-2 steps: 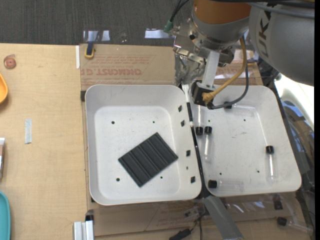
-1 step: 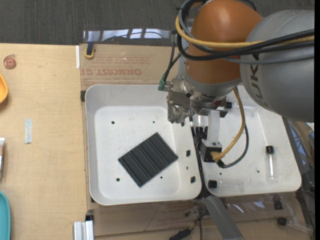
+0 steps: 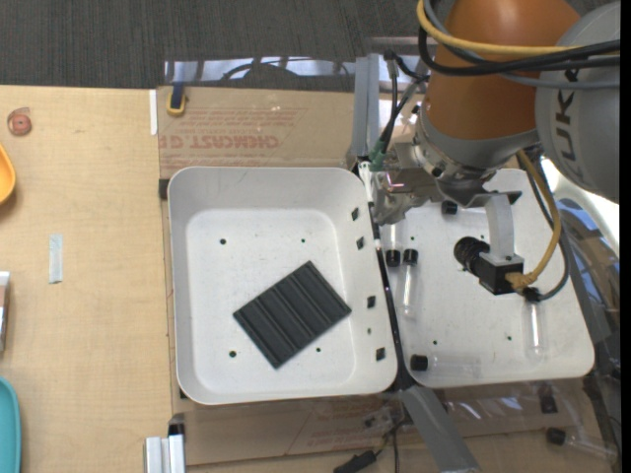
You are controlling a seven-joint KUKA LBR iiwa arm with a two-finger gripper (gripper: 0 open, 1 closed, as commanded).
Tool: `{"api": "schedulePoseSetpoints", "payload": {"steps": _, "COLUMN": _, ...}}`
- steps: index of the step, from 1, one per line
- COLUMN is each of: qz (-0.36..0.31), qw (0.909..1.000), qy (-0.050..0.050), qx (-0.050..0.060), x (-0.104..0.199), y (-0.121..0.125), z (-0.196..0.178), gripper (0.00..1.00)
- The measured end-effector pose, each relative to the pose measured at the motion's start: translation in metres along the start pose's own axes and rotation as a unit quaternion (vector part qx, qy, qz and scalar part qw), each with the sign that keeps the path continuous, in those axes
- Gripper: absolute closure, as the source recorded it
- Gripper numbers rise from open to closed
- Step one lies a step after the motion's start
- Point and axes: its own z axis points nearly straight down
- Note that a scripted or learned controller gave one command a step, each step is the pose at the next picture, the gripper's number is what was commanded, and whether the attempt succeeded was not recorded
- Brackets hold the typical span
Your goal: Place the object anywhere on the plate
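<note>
The plate (image 3: 292, 313) is a dark, ribbed rectangle lying at a slant on the floor of the left white bin (image 3: 197, 294). My gripper (image 3: 401, 257) hangs under the orange-banded wrist (image 3: 498, 57), over the back left part of the right bin (image 3: 562, 343), close to the wall between the two bins. Two small black tips show there, just above the bin floor. A small black piece (image 3: 419, 363) lies near the right bin's front left corner. I see nothing held in the gripper.
A black block (image 3: 490, 264) with a yellow cable hangs beside the wrist over the middle of the right bin. Flattened cardboard (image 3: 256, 136) lies behind the bins. The wooden bench (image 3: 79, 264) stretches to the left, with coloured items at its far left edge.
</note>
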Motion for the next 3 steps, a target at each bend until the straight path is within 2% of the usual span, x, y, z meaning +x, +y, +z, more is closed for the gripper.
{"api": "schedulePoseSetpoints", "payload": {"steps": 1, "qz": -0.136, "qw": 0.9908, "qy": 0.0, "qx": 0.0, "x": 0.005, "y": 0.05, "z": 0.054, "gripper": 1.0}}
{"api": "schedulePoseSetpoints", "payload": {"steps": 2, "qz": -0.23, "qw": 0.9733, "qy": 0.001, "qx": 0.0, "x": -0.019, "y": 0.07, "z": 0.119, "gripper": 1.0}}
{"api": "schedulePoseSetpoints", "payload": {"steps": 3, "qz": -0.499, "qw": 0.8669, "qy": 0.001, "qx": -0.002, "x": -0.019, "y": 0.062, "z": 0.127, "gripper": 1.0}}
